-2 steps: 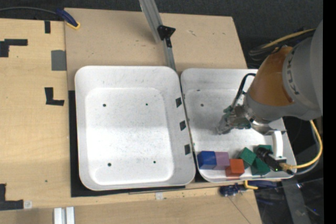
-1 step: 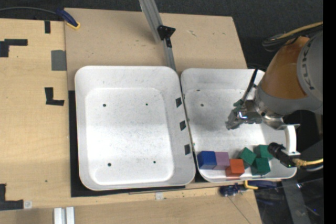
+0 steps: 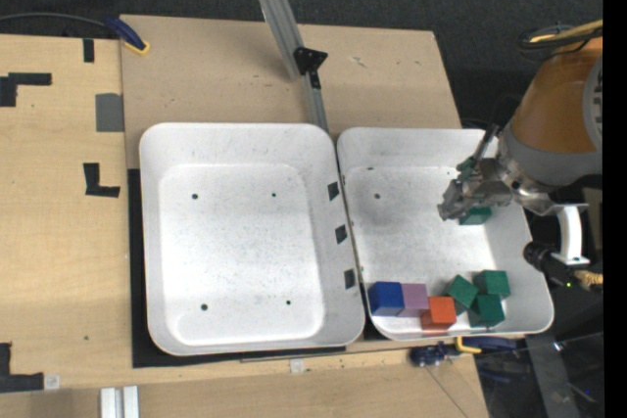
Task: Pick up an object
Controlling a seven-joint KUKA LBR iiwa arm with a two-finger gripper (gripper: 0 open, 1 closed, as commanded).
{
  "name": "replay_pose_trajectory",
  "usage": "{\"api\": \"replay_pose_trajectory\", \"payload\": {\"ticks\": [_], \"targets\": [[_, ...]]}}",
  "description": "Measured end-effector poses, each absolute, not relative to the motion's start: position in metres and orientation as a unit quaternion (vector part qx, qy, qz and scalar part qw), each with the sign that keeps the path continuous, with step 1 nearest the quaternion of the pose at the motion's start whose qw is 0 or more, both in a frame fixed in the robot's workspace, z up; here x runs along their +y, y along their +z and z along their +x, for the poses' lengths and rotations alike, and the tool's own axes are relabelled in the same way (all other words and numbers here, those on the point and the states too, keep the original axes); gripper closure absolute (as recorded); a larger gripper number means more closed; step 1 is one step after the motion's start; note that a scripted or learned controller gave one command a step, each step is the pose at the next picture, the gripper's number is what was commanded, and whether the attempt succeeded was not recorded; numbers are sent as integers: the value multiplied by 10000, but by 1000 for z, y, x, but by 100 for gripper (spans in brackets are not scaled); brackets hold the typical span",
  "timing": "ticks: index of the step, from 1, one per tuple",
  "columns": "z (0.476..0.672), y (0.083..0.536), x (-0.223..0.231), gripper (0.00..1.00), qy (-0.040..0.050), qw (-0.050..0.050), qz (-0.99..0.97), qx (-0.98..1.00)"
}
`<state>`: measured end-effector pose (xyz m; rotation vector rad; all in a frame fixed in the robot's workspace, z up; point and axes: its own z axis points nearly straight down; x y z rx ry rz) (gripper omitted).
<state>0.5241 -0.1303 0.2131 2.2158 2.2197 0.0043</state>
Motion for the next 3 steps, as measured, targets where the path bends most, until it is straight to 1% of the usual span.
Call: {"api": "replay_pose_trajectory", "payload": {"ticks": [1, 2, 3], "targets": [[525, 266, -130, 100, 13, 23, 7065, 7078], [529, 250, -78, 100, -3, -8, 7051, 7091], [535, 247, -34, 100, -4, -9, 7051, 7091]]}}
